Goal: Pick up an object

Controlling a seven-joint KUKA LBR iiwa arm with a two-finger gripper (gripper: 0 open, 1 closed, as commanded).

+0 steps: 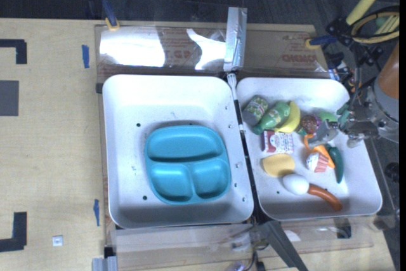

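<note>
The toys [293, 148] lie heaped in the right bin [361, 200], just left of and below the gripper [330, 131], which sits low at the heap's right edge; whether it grips anything cannot be told. Nearest it are a red-white piece [319, 160] and a green pepper [337, 165]. Farther left, the other bin [120, 136] holds a blue tray [188, 162]. Both rest on a wooden bench [44, 155].

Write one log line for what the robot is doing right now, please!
pincer: low in right bin, among toys | held: cannot tell | blue tray: left bin
</note>
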